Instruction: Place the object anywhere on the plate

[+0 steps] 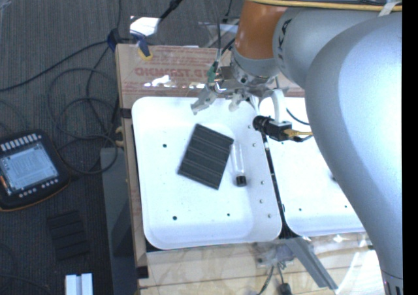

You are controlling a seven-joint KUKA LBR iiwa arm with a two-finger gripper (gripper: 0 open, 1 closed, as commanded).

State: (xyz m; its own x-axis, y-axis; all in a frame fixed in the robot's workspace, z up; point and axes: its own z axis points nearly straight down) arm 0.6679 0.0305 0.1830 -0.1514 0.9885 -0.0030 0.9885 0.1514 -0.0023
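Behind the arm, much of the right bin is hidden.

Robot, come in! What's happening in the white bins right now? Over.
Gripper over left bin's far edge, nothing seen between fingers. Dark ribbed plate flat mid-bin. Small clear object with black cap beside plate, not on it.

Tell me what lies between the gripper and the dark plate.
Nothing: only bare white bin floor separates the gripper from the plate in the camera view.

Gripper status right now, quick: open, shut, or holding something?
Gripper: cannot be told; it hangs over the far edge of the left bin.
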